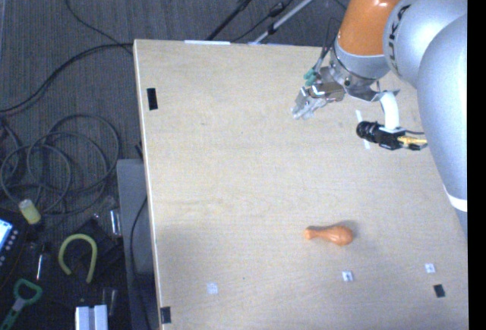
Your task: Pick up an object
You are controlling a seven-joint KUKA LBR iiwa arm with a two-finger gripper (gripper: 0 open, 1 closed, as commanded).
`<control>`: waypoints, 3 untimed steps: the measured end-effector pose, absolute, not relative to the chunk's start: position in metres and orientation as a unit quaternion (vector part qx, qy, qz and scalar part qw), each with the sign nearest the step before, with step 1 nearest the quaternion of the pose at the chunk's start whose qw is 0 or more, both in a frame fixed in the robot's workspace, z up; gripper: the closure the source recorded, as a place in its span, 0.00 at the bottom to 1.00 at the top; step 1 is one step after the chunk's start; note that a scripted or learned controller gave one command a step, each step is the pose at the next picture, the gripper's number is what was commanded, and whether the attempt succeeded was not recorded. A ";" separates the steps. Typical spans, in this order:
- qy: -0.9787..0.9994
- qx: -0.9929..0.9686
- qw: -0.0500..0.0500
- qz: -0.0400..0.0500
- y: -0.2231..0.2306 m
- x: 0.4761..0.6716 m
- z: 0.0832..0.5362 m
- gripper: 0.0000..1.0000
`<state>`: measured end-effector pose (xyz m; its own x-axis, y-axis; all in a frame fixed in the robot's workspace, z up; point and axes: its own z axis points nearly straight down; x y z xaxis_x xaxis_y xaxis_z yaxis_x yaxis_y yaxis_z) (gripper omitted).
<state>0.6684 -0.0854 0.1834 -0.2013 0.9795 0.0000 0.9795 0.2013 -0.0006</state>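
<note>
A small orange pear-shaped object (332, 234) lies on its side on the pale wooden bench top (228, 184), toward the lower right. My gripper (304, 108) hangs over the upper right part of the bench, well above and behind the orange object and apart from it. Nothing shows in the gripper. The arm's orange band (368, 17) and grey body rise behind it on the right.
A black and white fitting with a yellow tip (389, 135) sticks out beside the wrist. Small markers (347, 275) dot the bench's front. Left of the bench edge, cables (61, 154) and tools lie on the floor.
</note>
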 end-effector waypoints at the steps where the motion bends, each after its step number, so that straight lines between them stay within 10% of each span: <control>1: -0.849 -0.528 -0.001 0.002 -0.161 0.668 0.156 1.00; 3: -0.853 -0.523 -0.001 0.001 -0.207 0.668 0.174 1.00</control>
<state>0.6682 -0.2075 0.1737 -0.4536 0.8912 -0.0034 0.8912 0.4536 -0.0013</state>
